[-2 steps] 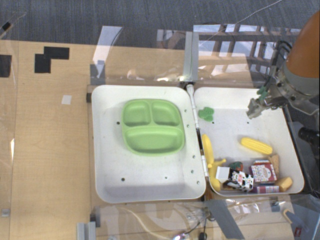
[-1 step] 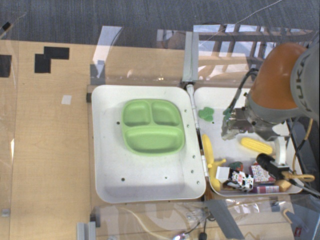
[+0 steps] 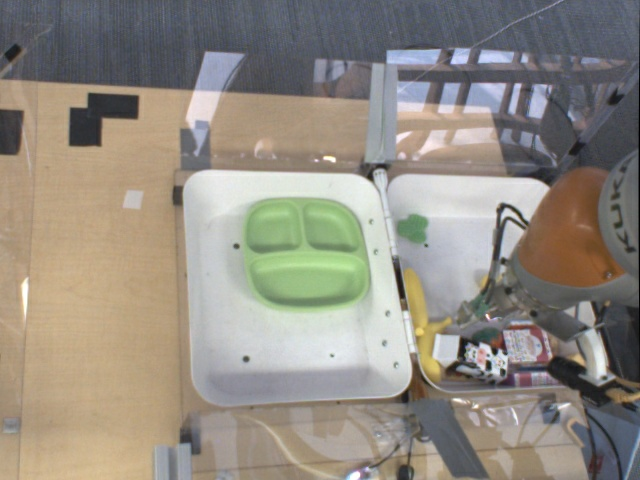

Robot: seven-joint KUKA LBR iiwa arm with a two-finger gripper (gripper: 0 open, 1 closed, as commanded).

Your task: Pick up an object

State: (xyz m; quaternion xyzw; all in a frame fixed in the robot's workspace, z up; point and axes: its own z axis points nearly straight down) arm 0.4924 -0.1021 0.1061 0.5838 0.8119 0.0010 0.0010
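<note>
a green divided plate (image 3: 305,252) is seen in the left bin (image 3: 215,298); the claw (image 3: 483,313), grip state indiscernible, is crowded by a banana (image 3: 417,313) and packets (image 3: 500,353).

From my remote station I see two bins side by side on the worktop (image 3: 100,298). In the left bin (image 3: 215,368) a divided tray (image 3: 305,253) lies near the middle. In the right bin (image 3: 455,193), a small leaf-shaped item (image 3: 413,229) lies toward the back-left, and a banana (image 3: 417,313) lies along the left wall. Packaged items (image 3: 500,353) cluster at the front, beneath the arm (image 3: 575,233).
</note>
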